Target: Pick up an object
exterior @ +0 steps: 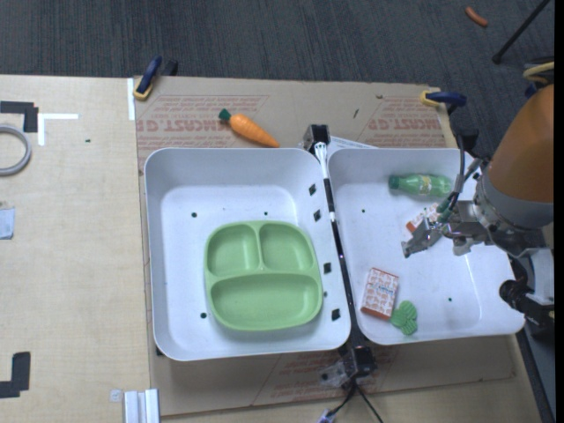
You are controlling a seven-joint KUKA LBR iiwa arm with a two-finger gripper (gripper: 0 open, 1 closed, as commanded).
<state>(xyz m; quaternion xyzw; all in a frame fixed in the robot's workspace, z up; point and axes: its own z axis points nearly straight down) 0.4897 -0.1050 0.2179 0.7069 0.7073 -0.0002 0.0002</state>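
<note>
Blue clamps (148,77) on cardboard sheet (291,106); tape roll (12,150) far left.

Cardboard sheet (291,104) under bins: red print, upside down, partly legible, approx. "GR…" near far-left corner, repeated near far-right. Small red-white box (380,293) in right bin (458,315): print too small to read.

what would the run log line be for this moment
stage: reaching | claw: over right bin, nothing visibly held | bottle, box: lying in bin | green plate: left bin
</note>
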